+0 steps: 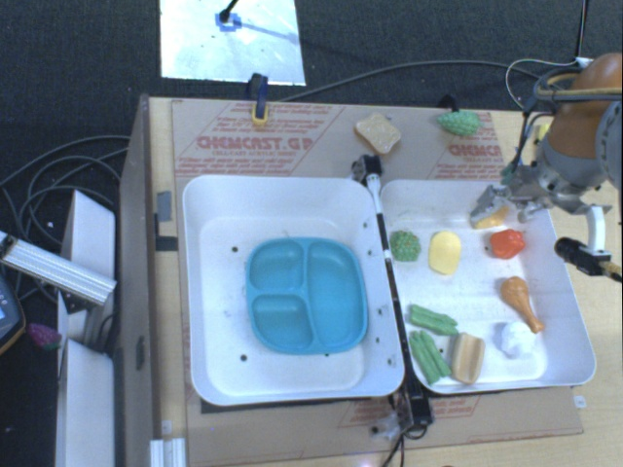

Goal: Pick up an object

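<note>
Cardboard-covered bench (292, 139), two white bins; right bin (569, 305) holds the drumstick (521, 303), long axis diagonal, thick end toward the near-right corner; gripper (492, 210) is seen over the far edge, jaw state indiscernible; blue tray (307, 295) lies in left bin (219, 261).

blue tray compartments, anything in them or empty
Empty: the blue tray in the left bin shows bare blue in all its compartments; the food items lie in the right bin.

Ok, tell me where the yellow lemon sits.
The yellow lemon lies in the right bin, near its left wall, between the broccoli and the tomato.
</note>
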Motion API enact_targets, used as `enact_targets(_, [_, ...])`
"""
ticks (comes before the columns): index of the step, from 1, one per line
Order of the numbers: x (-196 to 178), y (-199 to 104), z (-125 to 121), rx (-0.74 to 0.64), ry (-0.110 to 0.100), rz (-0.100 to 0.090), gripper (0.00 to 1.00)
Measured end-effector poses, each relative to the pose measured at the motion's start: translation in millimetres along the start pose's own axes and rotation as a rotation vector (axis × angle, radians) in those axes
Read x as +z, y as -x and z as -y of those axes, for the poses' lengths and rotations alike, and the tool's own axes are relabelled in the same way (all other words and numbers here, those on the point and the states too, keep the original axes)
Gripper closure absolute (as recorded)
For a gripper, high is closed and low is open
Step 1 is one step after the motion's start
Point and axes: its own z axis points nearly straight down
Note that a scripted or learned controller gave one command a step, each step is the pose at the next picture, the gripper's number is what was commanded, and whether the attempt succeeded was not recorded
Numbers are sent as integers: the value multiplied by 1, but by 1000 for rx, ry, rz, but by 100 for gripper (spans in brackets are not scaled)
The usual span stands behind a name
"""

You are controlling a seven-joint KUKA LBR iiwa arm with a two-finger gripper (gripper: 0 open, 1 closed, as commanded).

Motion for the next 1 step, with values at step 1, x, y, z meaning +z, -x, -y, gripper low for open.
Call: enact_targets(1, [-11,1,-1,-1,4,2,100])
